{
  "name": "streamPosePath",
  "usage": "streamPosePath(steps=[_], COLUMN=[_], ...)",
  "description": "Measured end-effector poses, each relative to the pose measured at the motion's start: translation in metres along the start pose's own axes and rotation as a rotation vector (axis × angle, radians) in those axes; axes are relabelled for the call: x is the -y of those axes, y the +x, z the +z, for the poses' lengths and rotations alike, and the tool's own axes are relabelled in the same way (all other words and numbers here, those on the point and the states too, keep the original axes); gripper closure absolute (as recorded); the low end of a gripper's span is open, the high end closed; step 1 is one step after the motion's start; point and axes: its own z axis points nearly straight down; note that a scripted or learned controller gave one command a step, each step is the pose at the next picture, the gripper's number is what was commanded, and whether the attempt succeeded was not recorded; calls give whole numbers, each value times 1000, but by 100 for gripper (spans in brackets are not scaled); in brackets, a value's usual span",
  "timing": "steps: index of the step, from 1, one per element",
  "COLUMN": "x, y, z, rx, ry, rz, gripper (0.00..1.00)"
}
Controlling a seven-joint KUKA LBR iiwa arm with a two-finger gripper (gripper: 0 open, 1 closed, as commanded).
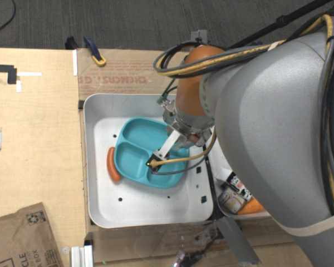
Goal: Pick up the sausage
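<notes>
Poised over the teal plate (134,152), toward its right side in the camera view, my gripper (185,133) sits under my own wrist, so I cannot tell whether it is wide or narrow. Nothing I can see is held.

The sausage (113,164) lies on the floor of the white bin (91,166), along the plate's left rim, close enough that I cannot say whether they touch. It is on the far side of the plate from me.

The risk, as I judge it, is that tight fit. If I come down a little too far right I will land on the plate's rim, tip or shove the plate, and roll the sausage away. The bin wall on the other side leaves little room too.

A dark can (235,187) and something orange (255,206) sit in the neighbouring bin, well apart. A blue and yellow clamp (94,52) lies beyond the bin.
</notes>
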Motion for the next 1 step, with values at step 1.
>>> streamPosePath(steps=[1], x=[13], y=[-8], z=[11], rx=[7], ry=[-6], rz=[-163], gripper=[100])
